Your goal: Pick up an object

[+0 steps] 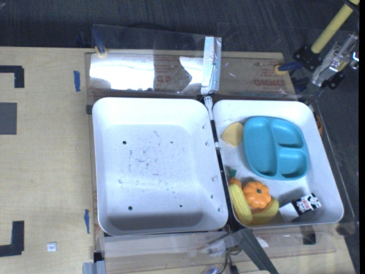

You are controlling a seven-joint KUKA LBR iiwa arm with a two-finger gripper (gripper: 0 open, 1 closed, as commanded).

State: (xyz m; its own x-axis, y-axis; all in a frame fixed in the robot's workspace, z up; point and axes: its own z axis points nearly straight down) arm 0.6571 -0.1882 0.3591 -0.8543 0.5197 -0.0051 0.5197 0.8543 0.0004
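Note:
The right bin holds a blue divided plate in its middle. A pale yellow piece lies at the plate's left edge. Near the bin's front sit an orange toy pumpkin, a yellow corn cob to its left, and a small black-and-white object in the front right corner. My gripper hangs outside the bins, beyond the right bin's far right corner and well away from all the objects.
The left bin is white with faint scuff marks on its floor. A clear plastic wall with a metal post stands behind the bins. Wooden bench surface lies to the left.

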